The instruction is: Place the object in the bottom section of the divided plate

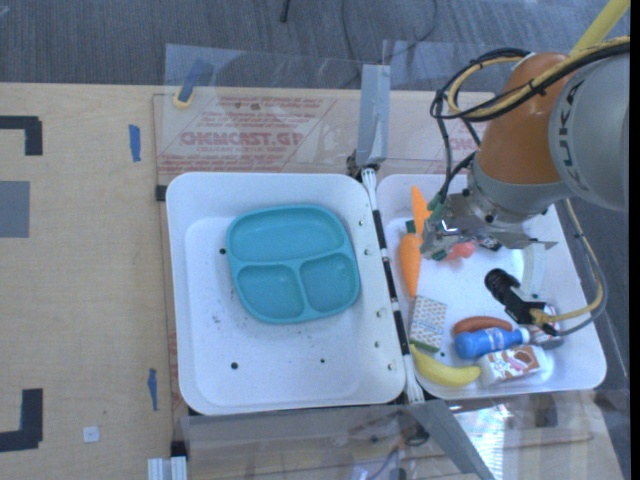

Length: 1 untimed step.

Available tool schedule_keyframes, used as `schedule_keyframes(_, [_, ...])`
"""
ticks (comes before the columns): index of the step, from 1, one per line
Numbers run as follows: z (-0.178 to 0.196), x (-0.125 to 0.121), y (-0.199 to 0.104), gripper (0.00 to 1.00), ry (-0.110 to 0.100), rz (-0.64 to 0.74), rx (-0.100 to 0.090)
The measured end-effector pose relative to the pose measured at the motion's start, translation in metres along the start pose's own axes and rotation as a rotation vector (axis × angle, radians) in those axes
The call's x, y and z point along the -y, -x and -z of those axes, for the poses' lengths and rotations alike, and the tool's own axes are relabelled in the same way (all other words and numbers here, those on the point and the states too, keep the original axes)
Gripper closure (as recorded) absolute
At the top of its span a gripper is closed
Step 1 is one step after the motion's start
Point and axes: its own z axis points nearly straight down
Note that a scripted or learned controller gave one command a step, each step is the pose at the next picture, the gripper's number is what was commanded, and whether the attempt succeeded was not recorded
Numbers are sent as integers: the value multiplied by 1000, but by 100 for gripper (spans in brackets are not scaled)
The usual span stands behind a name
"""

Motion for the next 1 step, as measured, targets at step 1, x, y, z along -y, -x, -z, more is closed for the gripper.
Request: schedule_keyframes(1, [0,8,-9,100,-1,79,-2])
